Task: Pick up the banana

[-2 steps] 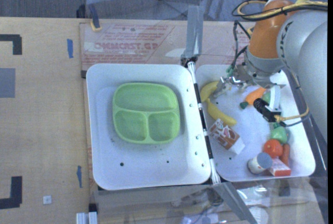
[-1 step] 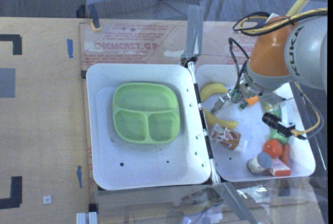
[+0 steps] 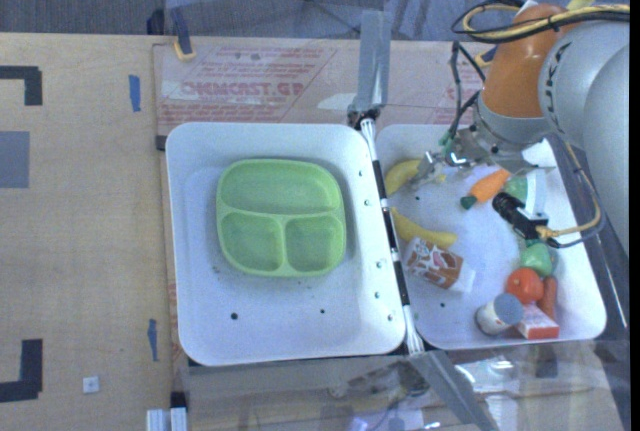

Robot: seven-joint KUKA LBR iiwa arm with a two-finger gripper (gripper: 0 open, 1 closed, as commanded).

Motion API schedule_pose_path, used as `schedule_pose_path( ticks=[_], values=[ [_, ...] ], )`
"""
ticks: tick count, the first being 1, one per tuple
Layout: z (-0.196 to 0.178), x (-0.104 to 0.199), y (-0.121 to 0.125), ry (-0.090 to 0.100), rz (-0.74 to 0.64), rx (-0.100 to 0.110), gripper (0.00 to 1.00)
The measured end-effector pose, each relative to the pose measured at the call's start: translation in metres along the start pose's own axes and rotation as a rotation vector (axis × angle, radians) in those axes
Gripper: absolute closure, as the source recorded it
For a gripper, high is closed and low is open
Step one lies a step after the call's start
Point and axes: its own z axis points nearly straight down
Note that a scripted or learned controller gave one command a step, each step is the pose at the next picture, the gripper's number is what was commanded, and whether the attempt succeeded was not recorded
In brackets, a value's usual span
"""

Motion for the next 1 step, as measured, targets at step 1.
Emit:
schedule_pose_path(
  ticks=[1],
  values=[
    [-0.0488, 0.0102, -0.0132, 0.001, 0.177, 0.004, 0.00]
  ],
)
